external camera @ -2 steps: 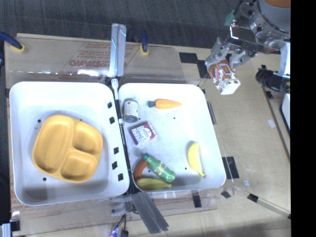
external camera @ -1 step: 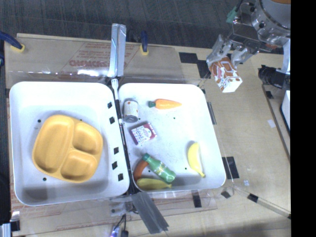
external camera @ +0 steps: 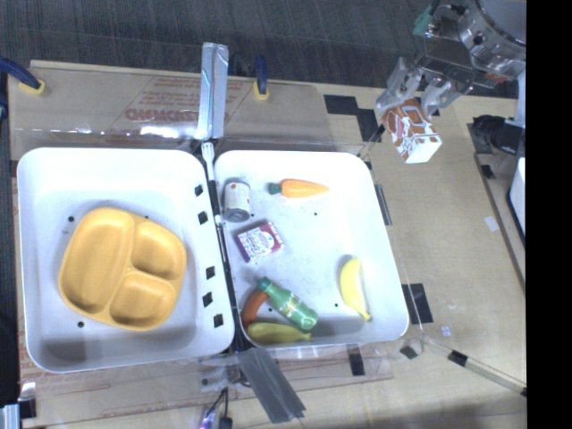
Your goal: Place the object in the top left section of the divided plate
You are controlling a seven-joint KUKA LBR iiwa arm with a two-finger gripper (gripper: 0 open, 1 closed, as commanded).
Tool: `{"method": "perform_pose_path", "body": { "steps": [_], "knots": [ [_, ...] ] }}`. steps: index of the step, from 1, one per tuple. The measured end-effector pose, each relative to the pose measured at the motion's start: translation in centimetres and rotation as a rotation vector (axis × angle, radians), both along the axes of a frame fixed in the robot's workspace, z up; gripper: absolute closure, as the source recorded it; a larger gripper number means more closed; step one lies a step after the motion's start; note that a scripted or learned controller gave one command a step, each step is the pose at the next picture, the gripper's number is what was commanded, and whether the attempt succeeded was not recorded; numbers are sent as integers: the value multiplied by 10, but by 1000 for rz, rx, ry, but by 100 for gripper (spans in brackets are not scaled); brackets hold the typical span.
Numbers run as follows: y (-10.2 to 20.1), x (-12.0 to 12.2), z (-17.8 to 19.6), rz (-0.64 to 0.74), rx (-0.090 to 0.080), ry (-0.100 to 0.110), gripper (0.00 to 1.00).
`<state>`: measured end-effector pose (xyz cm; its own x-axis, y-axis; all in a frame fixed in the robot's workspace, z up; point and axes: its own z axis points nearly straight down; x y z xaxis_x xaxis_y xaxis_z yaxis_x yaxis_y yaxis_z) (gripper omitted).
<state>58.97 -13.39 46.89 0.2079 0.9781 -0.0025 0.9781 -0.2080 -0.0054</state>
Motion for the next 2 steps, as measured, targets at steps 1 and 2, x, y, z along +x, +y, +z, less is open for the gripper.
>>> {"method": "perform_pose_path", "body": {
  "steps": [1, 2],
  "knots": [
    [1, 1, 9, 6, -1, 0, 100],
    [2, 3, 18, 13, -2, 0, 100]
  ]
}}
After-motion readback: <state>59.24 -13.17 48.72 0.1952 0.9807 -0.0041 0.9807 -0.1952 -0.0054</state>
